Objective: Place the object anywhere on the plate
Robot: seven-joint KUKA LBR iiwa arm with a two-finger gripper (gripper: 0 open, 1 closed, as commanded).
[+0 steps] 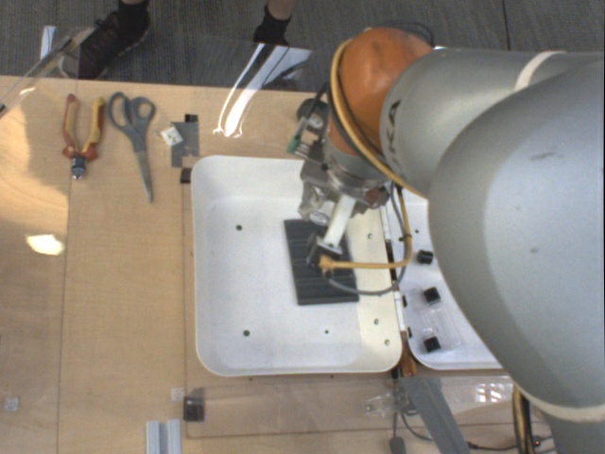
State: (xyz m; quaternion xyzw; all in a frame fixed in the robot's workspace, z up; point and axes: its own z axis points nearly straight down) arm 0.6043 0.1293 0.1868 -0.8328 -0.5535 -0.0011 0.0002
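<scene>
A dark grey ribbed rectangular plate (317,270) lies flat in the left white bin (236,282), right of the bin's middle. My gripper (317,218) hangs over the plate's far end, largely covered by the wrist and the grey arm. Nothing can be made out under it. Three small black objects (431,295) lie in a row along the left side of the right bin (463,353), beside the arm.
Red-handled pliers (78,135) and grey scissors (135,140) lie on the wooden bench to the left. A small black block (188,143) sits by the left bin's far corner. A person's feet (113,31) stand beyond the bench.
</scene>
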